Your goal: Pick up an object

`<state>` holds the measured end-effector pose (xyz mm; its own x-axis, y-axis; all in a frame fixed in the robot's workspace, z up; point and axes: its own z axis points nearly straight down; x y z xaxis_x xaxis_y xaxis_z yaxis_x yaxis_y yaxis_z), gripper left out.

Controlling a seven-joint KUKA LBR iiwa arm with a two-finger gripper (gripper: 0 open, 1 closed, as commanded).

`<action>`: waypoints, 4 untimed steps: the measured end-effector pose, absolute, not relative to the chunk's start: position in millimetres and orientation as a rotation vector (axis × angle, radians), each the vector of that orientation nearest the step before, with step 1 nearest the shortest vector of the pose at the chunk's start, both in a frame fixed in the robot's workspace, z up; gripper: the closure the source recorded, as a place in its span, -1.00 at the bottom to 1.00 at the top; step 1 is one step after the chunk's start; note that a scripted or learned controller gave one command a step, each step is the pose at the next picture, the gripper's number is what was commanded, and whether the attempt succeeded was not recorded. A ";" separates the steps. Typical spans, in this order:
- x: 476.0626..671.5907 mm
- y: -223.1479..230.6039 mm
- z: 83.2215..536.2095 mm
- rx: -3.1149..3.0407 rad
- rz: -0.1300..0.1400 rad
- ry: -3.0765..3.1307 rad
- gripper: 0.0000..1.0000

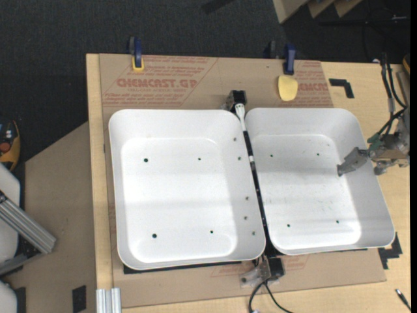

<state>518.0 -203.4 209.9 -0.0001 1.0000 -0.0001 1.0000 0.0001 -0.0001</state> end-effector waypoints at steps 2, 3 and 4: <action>563.7 -200.4 409.3 -2.232 -0.015 -2.242 1.00; 628.4 -159.3 311.4 -2.213 0.002 -2.225 1.00; 668.6 -106.0 287.6 -2.217 -0.003 -2.230 1.00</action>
<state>668.6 -106.0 287.6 -0.0055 1.0000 -0.0007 1.0000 0.0055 0.0038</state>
